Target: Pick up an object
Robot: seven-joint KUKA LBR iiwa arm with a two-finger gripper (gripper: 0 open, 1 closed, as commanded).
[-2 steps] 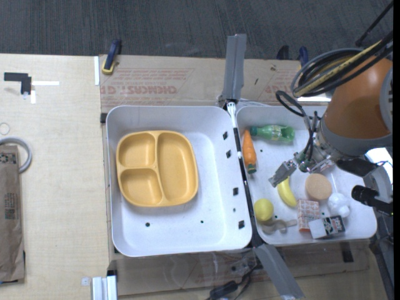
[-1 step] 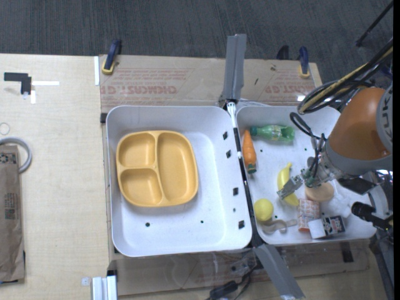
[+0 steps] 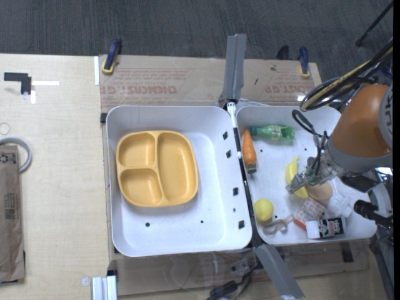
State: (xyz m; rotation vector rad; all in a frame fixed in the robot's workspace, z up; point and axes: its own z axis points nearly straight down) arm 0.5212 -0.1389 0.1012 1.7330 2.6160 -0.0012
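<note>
The gripper (image 3: 304, 181) hangs low over the right white bin (image 3: 284, 237), at one yellow banana (image 3: 292, 170); whether it is open or closed cannot be told. That bin also holds one orange carrot (image 3: 249, 149), one green bottle (image 3: 273, 132) and one yellow lemon (image 3: 263, 209). The left white bin (image 3: 169, 239) holds one yellow three-compartment plastic plate (image 3: 157, 167).

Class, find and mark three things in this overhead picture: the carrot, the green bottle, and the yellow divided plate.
carrot (image 3: 249, 149), camera view, on the middle of its orange body.
green bottle (image 3: 273, 133), camera view, on the middle of its side.
yellow divided plate (image 3: 177, 164), camera view, on the floor of its large right compartment.
</note>
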